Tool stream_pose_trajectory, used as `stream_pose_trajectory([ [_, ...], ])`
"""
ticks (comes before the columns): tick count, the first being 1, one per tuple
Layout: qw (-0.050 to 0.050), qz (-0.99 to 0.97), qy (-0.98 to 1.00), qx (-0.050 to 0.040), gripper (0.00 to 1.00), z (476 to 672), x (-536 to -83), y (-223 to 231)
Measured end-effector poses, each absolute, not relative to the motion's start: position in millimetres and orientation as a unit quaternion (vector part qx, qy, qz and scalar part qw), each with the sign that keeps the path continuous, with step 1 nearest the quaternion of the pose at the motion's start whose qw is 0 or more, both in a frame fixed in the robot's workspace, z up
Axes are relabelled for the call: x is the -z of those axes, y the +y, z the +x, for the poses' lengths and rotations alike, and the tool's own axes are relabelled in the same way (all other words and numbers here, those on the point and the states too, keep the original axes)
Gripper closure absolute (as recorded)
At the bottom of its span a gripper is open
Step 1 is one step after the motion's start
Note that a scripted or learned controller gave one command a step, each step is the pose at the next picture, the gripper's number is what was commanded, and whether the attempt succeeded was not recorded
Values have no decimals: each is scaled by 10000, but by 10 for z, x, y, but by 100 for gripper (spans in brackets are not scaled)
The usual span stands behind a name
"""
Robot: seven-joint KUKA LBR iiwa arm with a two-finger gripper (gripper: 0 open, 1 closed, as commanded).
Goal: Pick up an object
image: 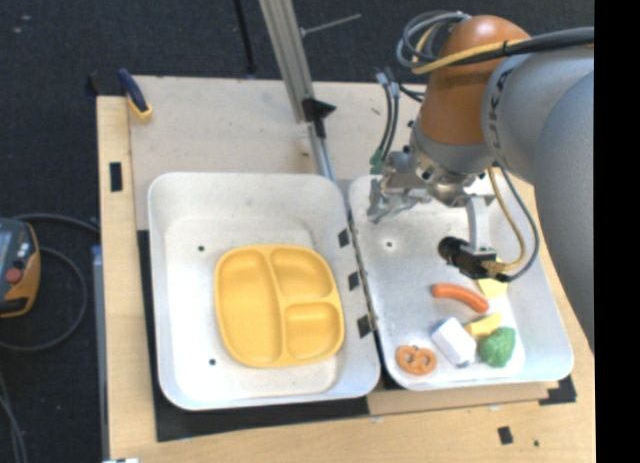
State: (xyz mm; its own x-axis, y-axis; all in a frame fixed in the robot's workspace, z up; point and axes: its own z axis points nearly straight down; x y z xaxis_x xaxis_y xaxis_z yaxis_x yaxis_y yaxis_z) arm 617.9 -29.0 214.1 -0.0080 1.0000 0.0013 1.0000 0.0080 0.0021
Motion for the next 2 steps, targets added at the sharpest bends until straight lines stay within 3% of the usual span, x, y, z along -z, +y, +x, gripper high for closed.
stream_pose_trajectory([
  [2,7,7043,7099,-22,100,6676,-2418,776],
])
